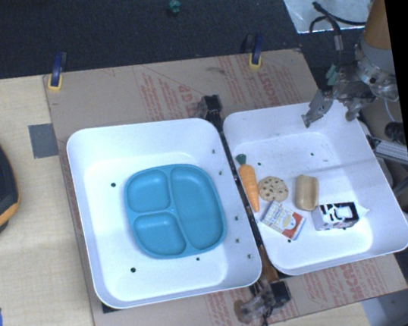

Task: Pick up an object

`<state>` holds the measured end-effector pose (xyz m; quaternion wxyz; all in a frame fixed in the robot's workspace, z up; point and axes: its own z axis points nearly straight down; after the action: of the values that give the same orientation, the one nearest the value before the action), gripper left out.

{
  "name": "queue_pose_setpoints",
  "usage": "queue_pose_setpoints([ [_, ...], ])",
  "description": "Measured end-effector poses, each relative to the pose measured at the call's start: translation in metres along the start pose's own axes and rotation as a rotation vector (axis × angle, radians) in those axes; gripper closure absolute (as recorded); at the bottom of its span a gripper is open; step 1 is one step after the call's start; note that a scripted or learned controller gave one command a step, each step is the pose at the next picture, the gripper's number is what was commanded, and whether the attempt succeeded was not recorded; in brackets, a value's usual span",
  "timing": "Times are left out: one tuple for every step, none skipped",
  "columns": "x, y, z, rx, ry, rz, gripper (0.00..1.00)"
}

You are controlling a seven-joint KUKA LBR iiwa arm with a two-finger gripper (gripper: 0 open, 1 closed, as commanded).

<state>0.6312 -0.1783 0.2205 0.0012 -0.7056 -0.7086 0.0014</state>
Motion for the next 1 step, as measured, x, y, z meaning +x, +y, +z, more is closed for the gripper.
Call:
queue_pose_setpoints([
  [0.0371, -0.0904, 0.0958, 0.003, 0.001, -0.001, 0.00],
])
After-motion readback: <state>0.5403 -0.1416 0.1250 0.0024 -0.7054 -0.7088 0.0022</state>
